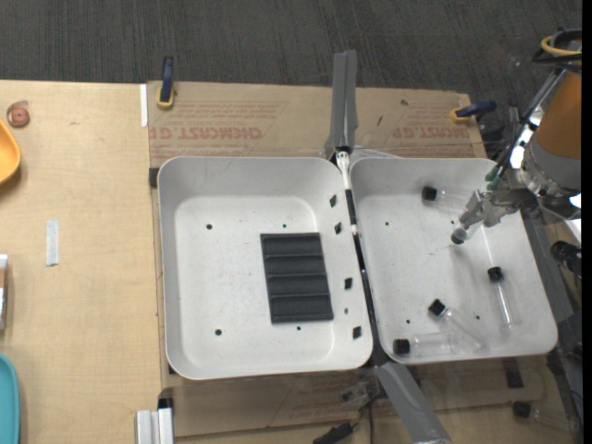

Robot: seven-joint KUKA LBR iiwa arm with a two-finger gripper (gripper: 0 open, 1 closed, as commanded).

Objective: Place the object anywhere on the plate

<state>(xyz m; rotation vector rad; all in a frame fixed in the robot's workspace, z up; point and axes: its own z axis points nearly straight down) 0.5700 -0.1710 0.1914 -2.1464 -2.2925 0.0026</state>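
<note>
The fingers (460,236) hang over the right bin (544,339); whether apart, unclear. Clear tubes with black caps (499,289) lie below them; a ribbed black plate (296,277) sits far left.

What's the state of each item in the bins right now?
black ridged plate: flat in left bin, nothing on it
clear tubes with black caps: lying loose in right bin
gripper: low over right bin, grasp unclear
</note>
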